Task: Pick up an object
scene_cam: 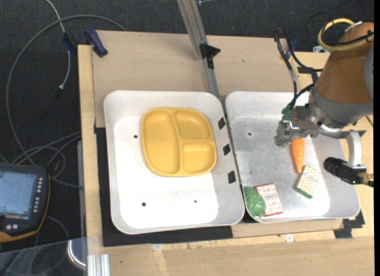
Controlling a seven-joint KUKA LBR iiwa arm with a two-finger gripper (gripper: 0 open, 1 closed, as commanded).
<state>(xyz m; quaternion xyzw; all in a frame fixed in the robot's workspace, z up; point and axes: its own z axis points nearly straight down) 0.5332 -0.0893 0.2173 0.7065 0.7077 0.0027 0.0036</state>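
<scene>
Table [148,55] is tan wood and carries two shallow white bins side by side. Left bin [124,168] holds a yellow divided plate [178,141], three compartments, nothing in them as far as I can see. Right bin [255,168] holds all the loose pickable stuff.

Arm [347,73] reaches in from the right, grey with orange upper part, wrist low over the right bin's upper right area. Gripper [290,132] sits just above the top end of the carrot [297,154], which lies roughly lengthwise, pointing toward the bin's near edge. Fingers: cannot tell how far open they are, the wrist body hides the tips from this angle. Also cannot tell if they touch the carrot or just hang over it. Nothing is visibly held between them.

Other items in the right bin: a yellow-green sponge [308,181] just beside the carrot's lower tip, a small red and white box [269,199] near the front edge, and a green lumpy item [255,202] touching the box on its left side.

Progress: judged as early to mid. The carrot looks like the target and appears to rest on the bin floor, not lifted. Approach looks done; closing, lifting and confirming the hold are all left.
</scene>
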